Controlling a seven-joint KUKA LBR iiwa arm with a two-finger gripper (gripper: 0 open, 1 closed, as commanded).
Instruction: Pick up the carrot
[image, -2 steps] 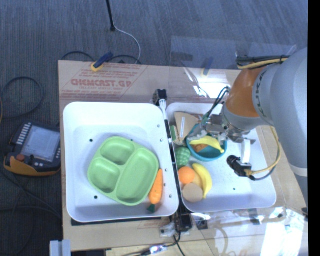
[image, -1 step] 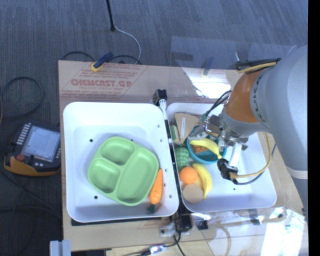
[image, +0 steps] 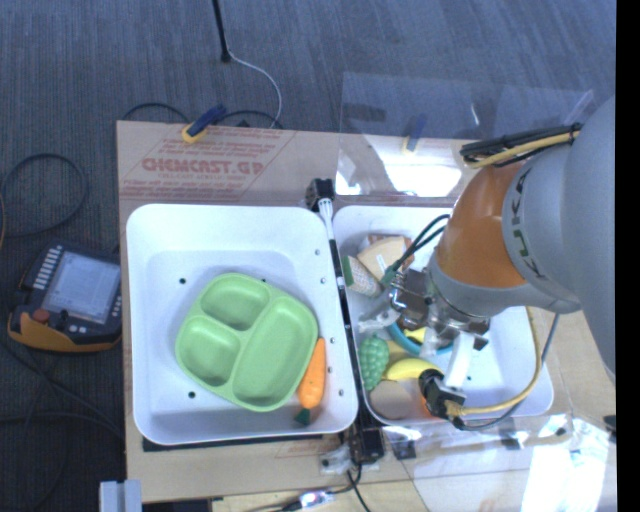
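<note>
Carrot (image: 313, 374) lying in the left bin (image: 160, 250), on the bin floor at the lower right, pressed up against the right rim of the green divided plate (image: 250, 340) and just beside the bin's right wall. Long axis running nearly up and down in the camera view, slightly tilted: orange tip toward the top, green leafy end toward the bottom near the front corner. Gripper (image: 430, 335) over the right bin (image: 510, 370), low among the clutter there: green bumpy fruit (image: 374, 360), banana (image: 408, 369), pale wedge-shaped item (image: 378, 258) near the back. Fingers buried in that clutter and hidden under the wrist, so impossible to tell whether open or closed, or whether anything sits between them. Carrot off to the left of the gripper and slightly toward the front, across the double wall dividing the two bins. Judged need: lift clear of the right bin's contents, cross the divider, descend with the fingers straddling the carrot across its short width. Tight room: plate rim touching one flank, bin wall close on the other, so little space for a finger on either side; more open floor toward the leafy end. Risk of nudging the plate or clipping the wall on the way down
</note>
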